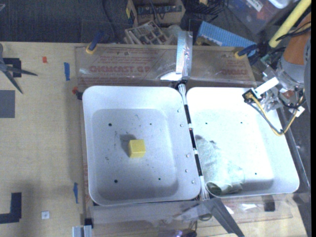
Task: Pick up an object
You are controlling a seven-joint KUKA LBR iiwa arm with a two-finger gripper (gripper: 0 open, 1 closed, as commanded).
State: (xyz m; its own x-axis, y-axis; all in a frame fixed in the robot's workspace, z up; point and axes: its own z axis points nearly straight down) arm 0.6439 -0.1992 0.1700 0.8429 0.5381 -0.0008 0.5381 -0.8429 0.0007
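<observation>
While the gripper [277, 98] hangs at the far corner of the right bin [247, 132], how open I cannot tell, the yellow block [137, 148] lies well apart in the left bin [98, 107], so closing here would probably catch nothing

A pale wooden bench [39, 147] carried short strips of blue tape [66, 71] and a black patch [7, 104] near its left edge. Beyond its far edge lay dark carpet [49, 9]. Boxes and cables [153, 14] crowded there beside a blue ribbed panel [222, 36].
</observation>
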